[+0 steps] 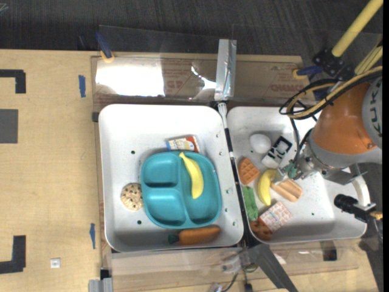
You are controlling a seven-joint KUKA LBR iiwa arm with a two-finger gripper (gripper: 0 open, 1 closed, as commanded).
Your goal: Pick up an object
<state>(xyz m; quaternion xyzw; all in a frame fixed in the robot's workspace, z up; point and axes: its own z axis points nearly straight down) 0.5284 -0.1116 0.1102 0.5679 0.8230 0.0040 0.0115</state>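
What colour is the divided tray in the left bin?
Teal blue tray, seen in the camera view.

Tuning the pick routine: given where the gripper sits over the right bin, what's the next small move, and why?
Probably a short straight descent. The gripper hovers in the right bin just above the hot dog, with the yellow banana close beside it; nothing appears held. Dropping vertically should reach the hot dog without nudging the neighbours.

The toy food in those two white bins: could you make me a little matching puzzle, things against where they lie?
Things:
1. cookie
2. carrot
3. white egg
4. hot dog

Places:
A. right bin, near its far wall
B. left bin, left of the teal tray
C. right bin, just below the gripper
D. left bin, at the near edge

Pairs: 1-B, 2-D, 3-A, 4-C
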